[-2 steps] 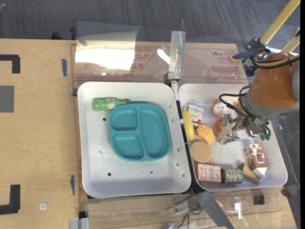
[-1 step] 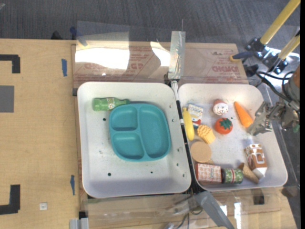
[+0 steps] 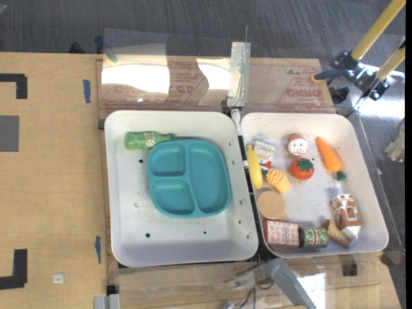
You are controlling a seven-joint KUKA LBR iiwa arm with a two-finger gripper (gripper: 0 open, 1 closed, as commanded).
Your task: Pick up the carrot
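So, starting at the near edge: there's a grey slanted piece (image 3: 291, 283) poking in at 6 o'clock below the bins, and I honestly can't tell what it is.

Then the right bin (image 3: 370, 192). Along its near wall lies a red-labelled can (image 3: 281, 234) with a green can (image 3: 315, 238) touching its end, and a little brown carton (image 3: 346, 212) sits at about 4 o'clock. Moving up the middle there's a tan disc (image 3: 271, 205), a banana (image 3: 255, 169) against the left wall, and a tomato (image 3: 302, 168).

The carrot (image 3: 329, 155) is at roughly 1 o'clock in that bin, lying flat and tilted, green end toward the near side. It's just beside the tomato but apart from it.

The left bin (image 3: 122, 230) has a teal divided plate (image 3: 189, 176) and a green bottle (image 3: 148, 139) at 11 o'clock.

Progress-wise, I'd say nothing's done yet: the carrot rests on the bin floor with nothing touching it, so approach, grasp and lift are all left. Arm pose and gripper state: can't tell from this shot, not gonna guess.
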